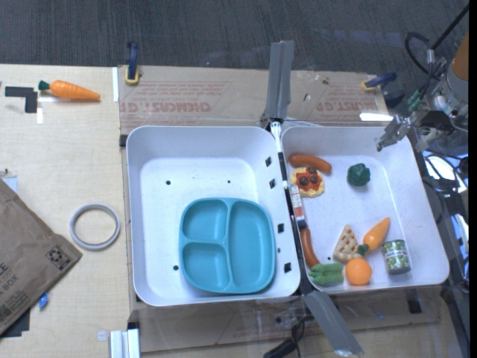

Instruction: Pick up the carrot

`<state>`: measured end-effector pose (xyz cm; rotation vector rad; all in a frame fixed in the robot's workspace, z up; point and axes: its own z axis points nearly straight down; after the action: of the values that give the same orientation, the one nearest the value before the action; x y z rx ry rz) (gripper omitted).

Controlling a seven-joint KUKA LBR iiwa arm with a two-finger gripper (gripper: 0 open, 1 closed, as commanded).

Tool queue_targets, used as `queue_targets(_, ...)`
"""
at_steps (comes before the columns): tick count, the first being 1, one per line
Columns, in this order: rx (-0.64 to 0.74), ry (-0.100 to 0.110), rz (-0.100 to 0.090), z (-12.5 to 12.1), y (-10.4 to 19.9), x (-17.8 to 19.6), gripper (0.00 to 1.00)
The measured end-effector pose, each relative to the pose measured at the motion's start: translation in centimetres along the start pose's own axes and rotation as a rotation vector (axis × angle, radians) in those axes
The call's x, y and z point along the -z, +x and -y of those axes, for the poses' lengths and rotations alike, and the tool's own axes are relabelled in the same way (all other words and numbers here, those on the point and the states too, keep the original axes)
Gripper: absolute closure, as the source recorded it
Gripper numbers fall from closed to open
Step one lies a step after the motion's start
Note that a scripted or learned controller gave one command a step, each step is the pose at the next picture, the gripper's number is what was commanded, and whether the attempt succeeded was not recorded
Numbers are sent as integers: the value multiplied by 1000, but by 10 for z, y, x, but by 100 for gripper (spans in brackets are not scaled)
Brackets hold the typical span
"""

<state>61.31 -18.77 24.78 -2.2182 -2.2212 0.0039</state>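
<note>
Single fixed view from above the bench, angled down at a slant. Near enough to take in both shallow white plastic bins (pixel 141 200) side by side, plus pale wooden benchtop (pixel 59 162) at left and dark carpeted floor (pixel 223 13) along the top. Grey arm (pixel 447 95) entering at right.

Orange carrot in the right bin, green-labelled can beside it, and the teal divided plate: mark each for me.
Orange carrot (pixel 377 232), camera view, mid-body.
Green-labelled can (pixel 396 256), camera view, on its label.
Teal divided plate (pixel 189 224), camera view, left rim.
</note>
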Motion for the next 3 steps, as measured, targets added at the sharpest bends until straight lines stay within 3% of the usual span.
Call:
queue_targets(1,15,-1,0,65,-30,-118,0)
queue_targets(2,84,-3,1,65,-34,-119,0)
queue_targets(3,78,-2,0,115,-7,-157,0)
